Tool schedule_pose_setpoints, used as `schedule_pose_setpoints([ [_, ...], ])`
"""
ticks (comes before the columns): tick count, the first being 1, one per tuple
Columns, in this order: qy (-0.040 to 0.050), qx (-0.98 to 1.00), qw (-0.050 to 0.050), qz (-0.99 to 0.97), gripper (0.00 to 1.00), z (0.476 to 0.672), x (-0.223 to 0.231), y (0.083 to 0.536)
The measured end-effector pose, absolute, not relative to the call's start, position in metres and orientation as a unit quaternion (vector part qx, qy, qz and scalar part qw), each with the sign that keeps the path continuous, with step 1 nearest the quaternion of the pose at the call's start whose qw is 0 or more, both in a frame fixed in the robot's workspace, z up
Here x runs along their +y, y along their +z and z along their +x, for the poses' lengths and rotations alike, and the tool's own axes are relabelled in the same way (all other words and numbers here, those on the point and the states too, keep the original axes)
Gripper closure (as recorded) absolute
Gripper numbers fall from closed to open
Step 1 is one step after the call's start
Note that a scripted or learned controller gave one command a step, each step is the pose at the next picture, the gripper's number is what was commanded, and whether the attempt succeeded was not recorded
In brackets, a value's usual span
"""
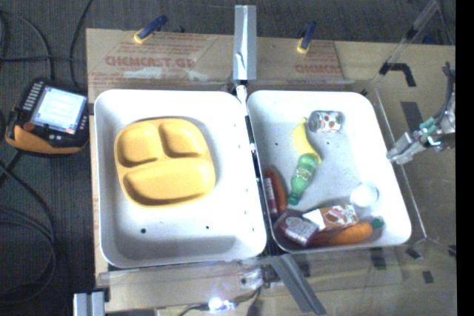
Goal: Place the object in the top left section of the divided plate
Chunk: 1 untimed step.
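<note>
The yellow divided plate [166,160] lies in the left bin [111,233], with two small sections at its far side and one large section at the near side. Nothing lies on the plate. The right bin [370,111] holds several objects: a small can [326,120], a yellow banana [301,140], a green bottle [302,174], a sausage [272,191], a carrot [345,234], a white ball [364,195] and a red-and-white packet [339,216]. My gripper [406,148] sits at the far right, just outside the right bin's right wall, away from all of them.
A metal post [244,48] stands behind the seam between the bins. Two clamps [150,29] [305,38] hold the cardboard backing. A pendant with a lit screen [50,115] lies left of the bench, among cables.
</note>
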<state>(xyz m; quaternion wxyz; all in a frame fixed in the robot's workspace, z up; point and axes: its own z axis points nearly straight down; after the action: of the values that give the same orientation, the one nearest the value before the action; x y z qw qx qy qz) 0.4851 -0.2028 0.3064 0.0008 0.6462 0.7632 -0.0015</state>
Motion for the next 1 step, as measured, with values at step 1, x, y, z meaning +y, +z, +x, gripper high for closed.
schedule_pose_setpoints([
  [1, -0.0022, 0.764, 0.000, 0.645, 1.00, 0.4864, -0.2021, 0.3144],
])
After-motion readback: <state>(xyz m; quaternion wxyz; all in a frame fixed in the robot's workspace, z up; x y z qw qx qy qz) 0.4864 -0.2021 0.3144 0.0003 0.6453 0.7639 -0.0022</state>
